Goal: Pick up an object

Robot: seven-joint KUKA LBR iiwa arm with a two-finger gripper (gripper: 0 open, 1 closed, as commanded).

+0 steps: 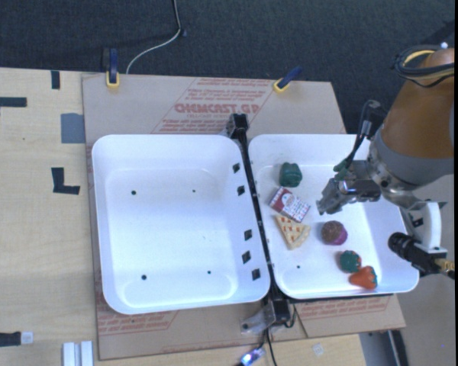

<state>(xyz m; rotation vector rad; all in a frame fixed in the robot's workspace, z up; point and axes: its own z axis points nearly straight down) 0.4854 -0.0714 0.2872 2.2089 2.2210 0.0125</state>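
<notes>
Six small objects sit in the right bin (389, 280), and you have your pick of them: a green lump (291, 174) toward the far side, a red-and-white packet (289, 203) just below it, a waffle-like yellow wedge (293, 231) touching or almost touching the packet's near corner, a dark purple ball (334, 232) to the right of the wedge, and a smaller green piece (349, 261) beside an orange-red piece (364, 278) at the near right corner. The left bin (107, 166) has only its white floor to offer. Your gripper (330, 203) hangs over the right bin, between the packet and the purple ball and a little above the ball in the frame, with the grey wrist and orange band reaching in from the right. You cannot tell from this slant how wide the gripper stands, and nothing can be seen caught in it, so treat the pick as not yet made. Its position reads as a descent lined up on the middle of the cluster, most likely the purple ball or the packet. Mind the crowding there: wedge and packet lie so close that a closing grasp could nudge one while missing the other, and the ball looks round enough to roll off.
</notes>
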